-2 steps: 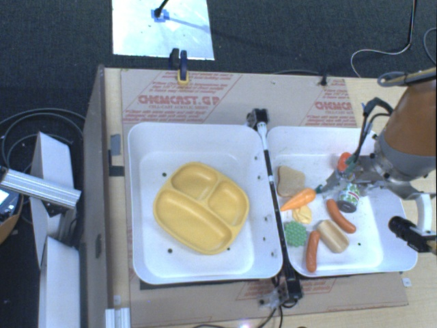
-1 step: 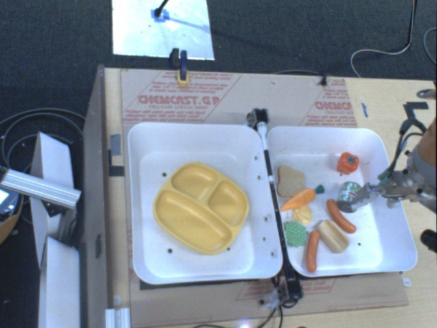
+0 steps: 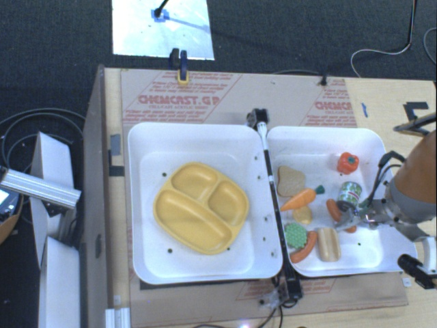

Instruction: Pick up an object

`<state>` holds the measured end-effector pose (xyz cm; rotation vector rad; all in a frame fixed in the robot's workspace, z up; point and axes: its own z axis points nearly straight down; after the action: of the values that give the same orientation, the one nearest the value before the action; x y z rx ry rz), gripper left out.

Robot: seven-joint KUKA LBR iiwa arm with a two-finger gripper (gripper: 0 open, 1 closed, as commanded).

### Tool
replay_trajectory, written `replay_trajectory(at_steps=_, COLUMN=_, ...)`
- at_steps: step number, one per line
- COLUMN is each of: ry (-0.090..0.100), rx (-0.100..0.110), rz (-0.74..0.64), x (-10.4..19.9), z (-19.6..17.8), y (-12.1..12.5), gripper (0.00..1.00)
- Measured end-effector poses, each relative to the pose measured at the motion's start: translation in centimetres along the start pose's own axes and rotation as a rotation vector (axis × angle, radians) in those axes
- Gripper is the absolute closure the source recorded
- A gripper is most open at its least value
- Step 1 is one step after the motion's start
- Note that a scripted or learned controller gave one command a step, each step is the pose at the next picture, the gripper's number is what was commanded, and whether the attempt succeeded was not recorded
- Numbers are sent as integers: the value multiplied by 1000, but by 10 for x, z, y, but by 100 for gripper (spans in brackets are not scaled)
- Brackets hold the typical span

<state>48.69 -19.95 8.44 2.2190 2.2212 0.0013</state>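
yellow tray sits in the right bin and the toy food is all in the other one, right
Not quite: the camera view shows the yellow tray in the left bin. The toy food, such as the carrot, lies in the right bin.

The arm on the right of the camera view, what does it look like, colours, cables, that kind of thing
The arm has an orange band above a grey, rounded wrist. A thin black cable loops along its left side. The gripper is small, metallic and silvery, with dark parts. A black-and-white fitting sits lower down, near the frame's corner.
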Motion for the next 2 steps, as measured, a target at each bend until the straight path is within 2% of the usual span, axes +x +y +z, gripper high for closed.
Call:
replay_trajectory(at_steps=1, ry=1, rx=-1, rz=-3, x=37, z=-3, y=48, gripper=0)
replay_trajectory(at_steps=2, ry=0, rx=-2, rz=-4, x=37, z=-13, y=48, gripper=100)
